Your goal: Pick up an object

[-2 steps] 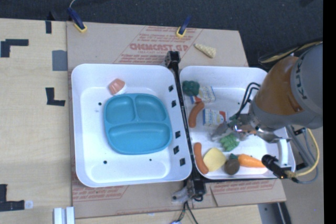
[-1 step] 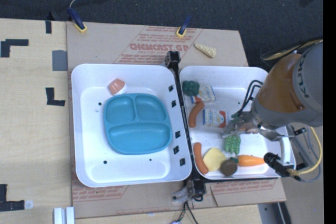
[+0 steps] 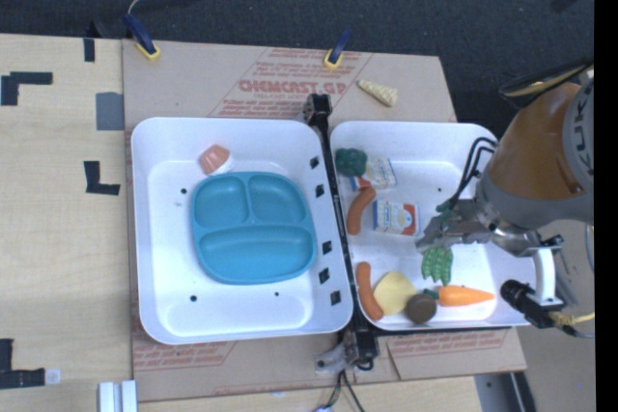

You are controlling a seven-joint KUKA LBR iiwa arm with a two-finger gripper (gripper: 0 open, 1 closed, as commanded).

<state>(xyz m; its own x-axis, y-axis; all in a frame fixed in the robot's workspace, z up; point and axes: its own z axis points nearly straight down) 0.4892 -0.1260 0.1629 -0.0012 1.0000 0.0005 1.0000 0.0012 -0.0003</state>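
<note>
My gripper (image 3: 436, 234) hangs low over the right bin (image 3: 425, 142), near its right-hand middle. A green leafy toy (image 3: 437, 262) lies directly under and just in front of it, and whether they touch is unclear. Close by along the bin's front are an orange carrot (image 3: 465, 296), a brown round piece (image 3: 420, 307), a yellow potato-like piece (image 3: 393, 292) and a red sausage (image 3: 364, 288). A small white and red carton (image 3: 394, 217) lies just left of the gripper.
Further left in the right bin are an orange sausage (image 3: 359, 207), a dark green broccoli (image 3: 351, 160) and a small packet (image 3: 380, 173). The left bin (image 3: 154, 207) holds a blue divided plate (image 3: 255, 227) and a pink piece (image 3: 213, 158). A corn piece (image 3: 378, 92) lies on the cardboard behind.
</note>
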